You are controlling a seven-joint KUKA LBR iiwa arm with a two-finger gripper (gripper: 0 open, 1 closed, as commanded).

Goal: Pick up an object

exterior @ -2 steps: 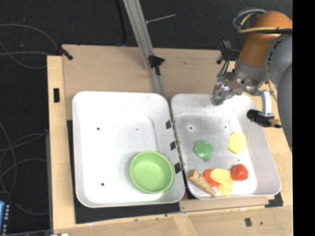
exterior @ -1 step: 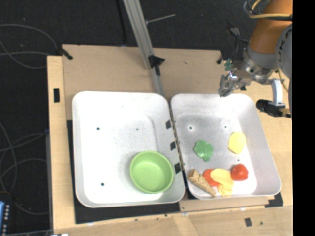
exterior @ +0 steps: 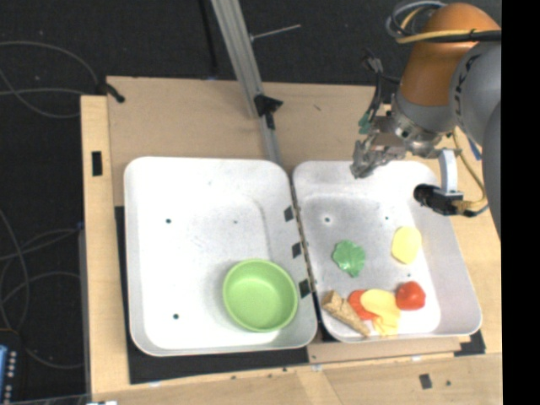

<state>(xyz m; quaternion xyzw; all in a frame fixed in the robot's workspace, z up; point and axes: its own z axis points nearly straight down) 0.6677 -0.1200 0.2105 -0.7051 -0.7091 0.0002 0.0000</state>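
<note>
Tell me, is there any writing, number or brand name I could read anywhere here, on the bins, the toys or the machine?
None can be read.
The two white bins carry only small dark dots, no letters.
The green bowl and the toy pieces in the right bin are plain.
The arm's orange band and claw show no legible marking; anything there is too small and blurred to tell.
</note>
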